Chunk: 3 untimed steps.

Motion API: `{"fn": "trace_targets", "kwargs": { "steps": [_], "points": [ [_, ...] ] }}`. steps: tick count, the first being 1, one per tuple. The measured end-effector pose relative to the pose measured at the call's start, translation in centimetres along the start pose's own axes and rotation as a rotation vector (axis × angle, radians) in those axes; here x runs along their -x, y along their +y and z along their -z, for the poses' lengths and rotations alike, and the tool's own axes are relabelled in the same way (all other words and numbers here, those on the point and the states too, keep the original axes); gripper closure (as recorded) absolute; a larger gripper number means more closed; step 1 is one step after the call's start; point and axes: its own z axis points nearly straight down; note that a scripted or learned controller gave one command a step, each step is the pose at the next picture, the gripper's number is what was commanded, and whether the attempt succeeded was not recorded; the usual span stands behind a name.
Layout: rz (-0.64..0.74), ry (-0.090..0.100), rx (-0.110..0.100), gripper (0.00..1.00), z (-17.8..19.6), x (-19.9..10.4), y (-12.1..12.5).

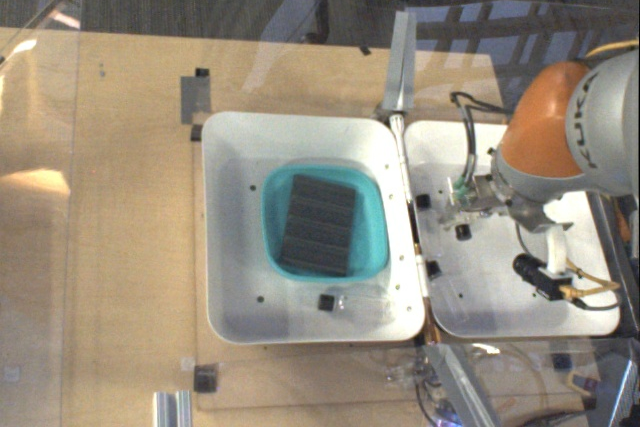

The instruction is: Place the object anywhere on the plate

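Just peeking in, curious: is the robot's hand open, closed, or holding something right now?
Hand: cannot be told; it sits over the right white bin, too small to judge.

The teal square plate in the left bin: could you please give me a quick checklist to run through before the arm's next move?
1. Teal square plate sits inside the left white bin: ok.
2. Dark grey ribbed rectangular block lies wholly on the plate: ok.
3. Grey arm with orange band is over the right white bin, away from the plate: ok.
4. Gripper finger state: cannot tell.
5. Small dark cube lies loose in the left bin, beside the plate: ok.
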Motion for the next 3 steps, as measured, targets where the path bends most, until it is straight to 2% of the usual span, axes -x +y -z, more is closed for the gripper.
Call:
{"fn": "trace_targets", "kwargs": {
  "steps": [1,2,3],
  "points": [
    [0.034,0.009,-0.004,1.0,8.1,-6.2,2.5],
    [0.149,0.011,-0.008,1.0,8.0,-12.4,-1.0],
    [0.149,0.011,-0.008,0.0,8.0,-12.4,-1.0]
  ]
}}
